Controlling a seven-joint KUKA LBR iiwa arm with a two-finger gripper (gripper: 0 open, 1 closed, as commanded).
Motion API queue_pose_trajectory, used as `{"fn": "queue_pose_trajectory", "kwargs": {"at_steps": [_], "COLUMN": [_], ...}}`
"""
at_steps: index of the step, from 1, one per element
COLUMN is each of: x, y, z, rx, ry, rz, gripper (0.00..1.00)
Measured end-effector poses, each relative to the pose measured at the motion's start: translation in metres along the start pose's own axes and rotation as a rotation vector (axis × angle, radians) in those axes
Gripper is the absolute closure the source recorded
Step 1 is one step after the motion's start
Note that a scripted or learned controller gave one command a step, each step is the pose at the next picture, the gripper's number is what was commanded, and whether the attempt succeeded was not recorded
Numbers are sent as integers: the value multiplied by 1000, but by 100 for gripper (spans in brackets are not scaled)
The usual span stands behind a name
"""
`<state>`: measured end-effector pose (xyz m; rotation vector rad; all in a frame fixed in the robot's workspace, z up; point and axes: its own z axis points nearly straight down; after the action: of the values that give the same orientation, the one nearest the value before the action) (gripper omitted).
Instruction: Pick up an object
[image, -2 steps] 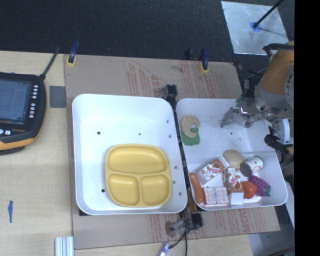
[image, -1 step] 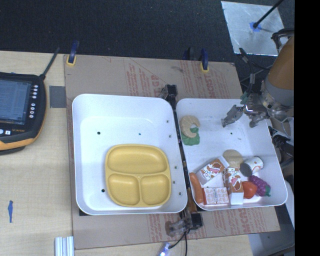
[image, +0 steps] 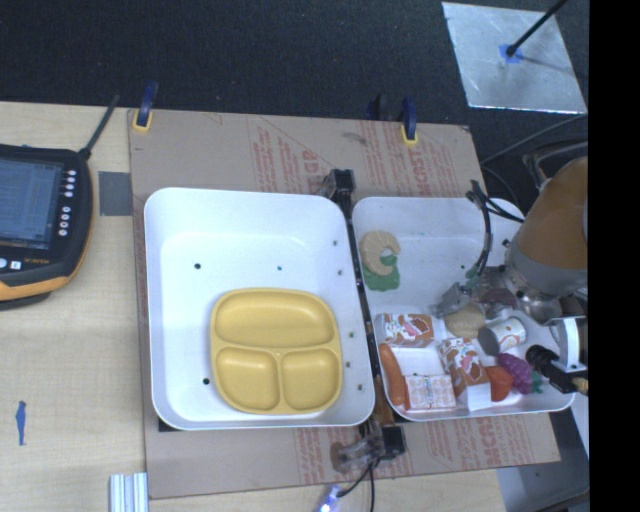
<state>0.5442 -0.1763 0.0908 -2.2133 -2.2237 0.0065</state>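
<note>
From my remote station I find the gripper (image: 452, 298) low over the right bin (image: 430, 215), reaching in from the right side with the orange-banded wrist directly behind it. I cannot tell from this view whether it is parted or closed, and I see nothing held. The likeliest target, in my judgement, is the tan rounded object (image: 464, 321), which sits just beside the tip on its near side, touching or nearly touching it. It has no clear long axis, so approach angle matters little. Packaged snack items (image: 404, 327) lie further left along the bin's near half, and a green-and-tan ring toy (image: 380, 258) rests well apart toward the far left corner. The left bin (image: 200, 230) holds a yellow divided tray (image: 276, 350).
</note>
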Motion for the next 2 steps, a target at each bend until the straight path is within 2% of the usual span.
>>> {"fn": "queue_pose_trajectory", "kwargs": {"at_steps": [1,2], "x": [-1,83], "y": [1,17], "z": [-12,-188], "rx": [-2,-6], "ry": [-2,0], "rz": [-4,-1], "gripper": [100,100]}}
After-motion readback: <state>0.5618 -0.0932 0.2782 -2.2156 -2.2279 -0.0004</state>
